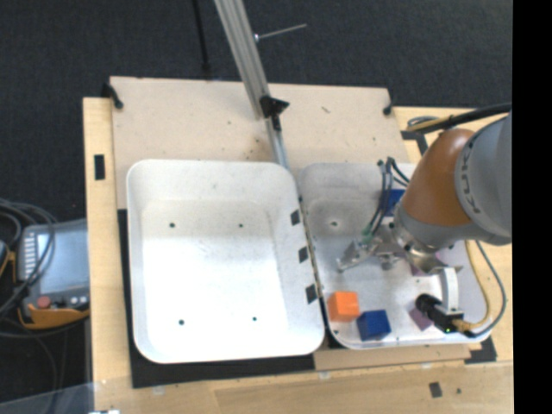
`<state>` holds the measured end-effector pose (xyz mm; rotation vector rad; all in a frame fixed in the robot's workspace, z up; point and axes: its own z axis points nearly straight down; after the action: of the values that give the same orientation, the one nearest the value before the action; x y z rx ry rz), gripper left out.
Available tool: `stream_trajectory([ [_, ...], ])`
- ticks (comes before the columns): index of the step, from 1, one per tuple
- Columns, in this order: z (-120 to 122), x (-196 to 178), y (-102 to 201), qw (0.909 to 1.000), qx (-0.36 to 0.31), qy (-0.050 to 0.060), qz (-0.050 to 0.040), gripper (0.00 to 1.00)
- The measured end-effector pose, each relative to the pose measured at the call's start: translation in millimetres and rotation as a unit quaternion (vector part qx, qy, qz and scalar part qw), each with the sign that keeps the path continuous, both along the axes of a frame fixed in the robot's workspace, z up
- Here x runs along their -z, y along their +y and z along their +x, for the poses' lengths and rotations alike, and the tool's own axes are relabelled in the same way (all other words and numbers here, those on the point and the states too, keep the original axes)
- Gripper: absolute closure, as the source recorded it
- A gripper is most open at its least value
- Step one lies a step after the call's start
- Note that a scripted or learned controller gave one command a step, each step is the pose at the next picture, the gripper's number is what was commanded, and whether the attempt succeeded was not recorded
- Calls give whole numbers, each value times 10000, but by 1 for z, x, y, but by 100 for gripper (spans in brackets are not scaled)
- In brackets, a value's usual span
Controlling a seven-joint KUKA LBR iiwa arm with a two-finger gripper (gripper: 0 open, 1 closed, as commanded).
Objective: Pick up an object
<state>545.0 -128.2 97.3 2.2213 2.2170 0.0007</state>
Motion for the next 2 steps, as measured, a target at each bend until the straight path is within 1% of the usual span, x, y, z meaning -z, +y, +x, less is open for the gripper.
stream_trajectory([
  [1,1,-12,-1,10000,43,-18,5,100],
  [2,2,-59,6,10000,-25,-18,4,100],
])
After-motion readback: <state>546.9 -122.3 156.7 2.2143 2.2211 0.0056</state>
